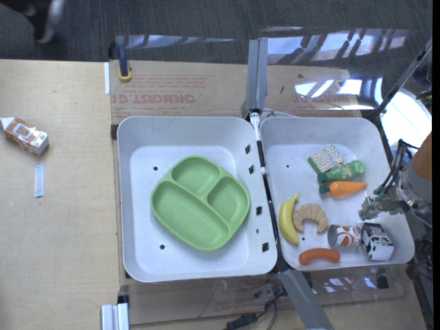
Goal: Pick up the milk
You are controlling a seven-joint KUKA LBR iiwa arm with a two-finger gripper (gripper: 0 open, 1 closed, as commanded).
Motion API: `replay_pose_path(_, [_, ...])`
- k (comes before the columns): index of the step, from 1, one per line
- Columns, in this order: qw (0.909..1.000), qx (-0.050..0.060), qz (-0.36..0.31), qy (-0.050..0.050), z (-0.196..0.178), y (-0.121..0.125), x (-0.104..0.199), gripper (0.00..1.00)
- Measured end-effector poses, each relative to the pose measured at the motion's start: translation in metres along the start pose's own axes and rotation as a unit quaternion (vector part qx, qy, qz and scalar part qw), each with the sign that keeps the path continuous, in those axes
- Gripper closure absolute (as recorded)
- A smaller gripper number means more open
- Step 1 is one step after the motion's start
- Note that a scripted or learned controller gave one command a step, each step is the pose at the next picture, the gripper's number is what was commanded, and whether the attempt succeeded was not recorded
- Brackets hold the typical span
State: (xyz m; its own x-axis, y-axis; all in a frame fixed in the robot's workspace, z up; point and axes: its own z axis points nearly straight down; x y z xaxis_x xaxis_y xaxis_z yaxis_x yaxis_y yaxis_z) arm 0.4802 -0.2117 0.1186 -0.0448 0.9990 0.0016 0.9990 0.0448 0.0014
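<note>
The hand [375, 210] hangs at the right rim of the right bin [302, 133]; whether it is released or clenched I cannot tell, and nothing shows in its hold. The milk carton [377, 241], white with black patches, lies tipped just below the hand, in the bin's near right corner and close to the bin wall. To do the step well, the hand should probably drop straight down over the carton's narrow sides, since the wall beside it leaves little room for a slanted approach. A small can [344, 236] lies touching or nearly touching the carton on the side away from the wall and may be nudged. Further from the hand lie a sausage [319, 256], a croissant [309, 217] and a banana [288, 218]; above them a carrot [346, 188], a green bottle [342, 172] and a patterned packet [325, 158]. Farthest off, in the left bin [137, 184], sits a green divided plate [199, 203].
</note>
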Motion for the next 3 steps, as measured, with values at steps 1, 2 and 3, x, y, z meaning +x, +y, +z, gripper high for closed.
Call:
replay_pose_path(1, [1.0000,0.000,0.000,0.000,0.000,0.000,0.000,0.00])
replay_pose_path(2, [0.9975,0.002,-0.070,0.005,0.028,-0.002,-0.003,0.00])
replay_pose_path(3, [0.9976,0.001,-0.069,0.002,0.019,-0.001,-0.006,1.00])
